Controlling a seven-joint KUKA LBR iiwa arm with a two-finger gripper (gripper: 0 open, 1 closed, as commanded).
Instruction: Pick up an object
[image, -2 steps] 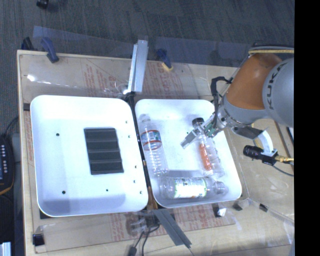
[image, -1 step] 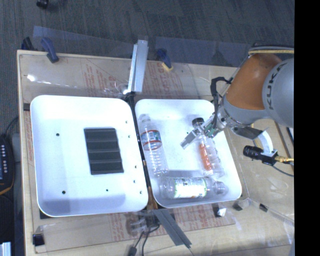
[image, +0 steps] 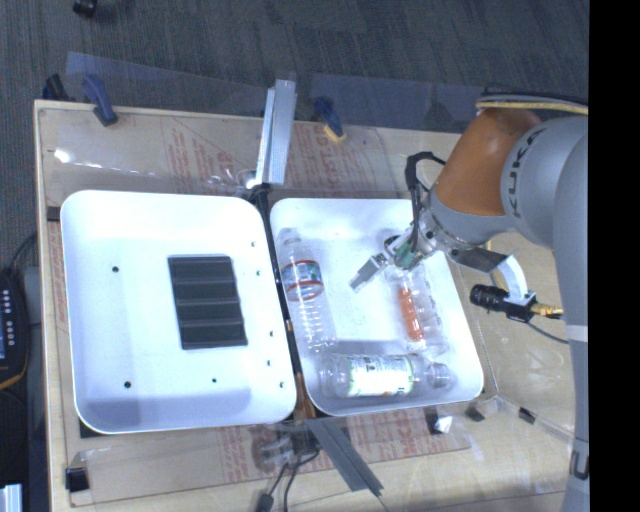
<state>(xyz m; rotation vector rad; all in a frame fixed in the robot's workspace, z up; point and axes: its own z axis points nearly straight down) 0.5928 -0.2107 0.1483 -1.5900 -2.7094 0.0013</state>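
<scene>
The bench (image: 150, 140) carries two white bins side by side, their inner walls touching. A blue clamp (image: 100, 101) grips the bench's far edge at the left.

The left bin (image: 110, 340) holds one thing, a black ribbed block (image: 207, 301). It lies flat near the bin's middle, well apart from every wall.

At the seam between the bins a grey metal bar (image: 276, 130) stands up from the far side, and a second clamp (image: 328, 116) sits just right of it.

The right bin (image: 340, 225) holds three clear bottles, all lying on their sides. The left bottle (image: 306, 300) lies along the bin's left wall, cap toward the far side, with a label round its upper half. The front bottle (image: 378, 375) lies across the near wall, with its cap to the right. Its left end is near the left bottle's base.

The gripper (image: 382, 264) hangs over the bin's middle, pointing down and to the left. It is between the left bottle and the orange bottle (image: 413, 310). Whether the jaws are apart or together cannot be told, and nothing shows between them.

The orange bottle lies along the right wall, its far end just below the gripper and its near end close to the front bottle's cap.

The arm (image: 545, 190) reaches in from the right over the bin's far right corner.
</scene>
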